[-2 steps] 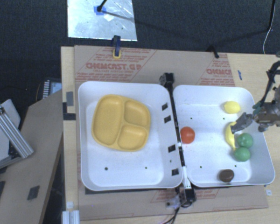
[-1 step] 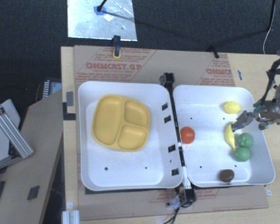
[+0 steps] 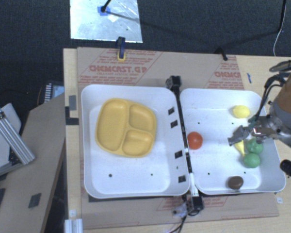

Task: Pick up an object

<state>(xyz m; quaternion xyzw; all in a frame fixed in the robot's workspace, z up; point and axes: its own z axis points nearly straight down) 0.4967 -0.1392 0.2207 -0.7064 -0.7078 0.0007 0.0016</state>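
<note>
Two grey fingers of the gripper [image 3: 240,137] reach in from the right over the right bin [image 3: 211,106], their tips low above its floor, near its right side. Whether they are apart or together is not clear at this slant, and nothing can be seen held between them.

Just under and beside the tips lies a small yellow piece [image 3: 240,147], partly covered by the fingers. Touching it on the right are two green balls: the upper green ball [image 3: 255,145] sits against the gripper body, and the lower green ball [image 3: 252,160] lies just below it. Up toward the far wall of the same bin rests a yellow lemon [image 3: 241,111], apart from the gripper. A red ball [image 3: 195,140] lies near the bin's left wall, well apart from the cluster. A brown ball [image 3: 235,182] sits near the front wall.

The arm [image 3: 287,106] rises at the right edge, grey with an orange band above the wrist.

The left bin [image 3: 102,178] holds a yellow divided plate [image 3: 126,127] with three compartments, lying flat toward its far left. Both bins rest on a cardboard sheet [image 3: 150,64] printed with red lettering, on the wooden bench [image 3: 70,72]. A shiny square sheet [image 3: 105,13] lies on the dark floor beyond.
</note>
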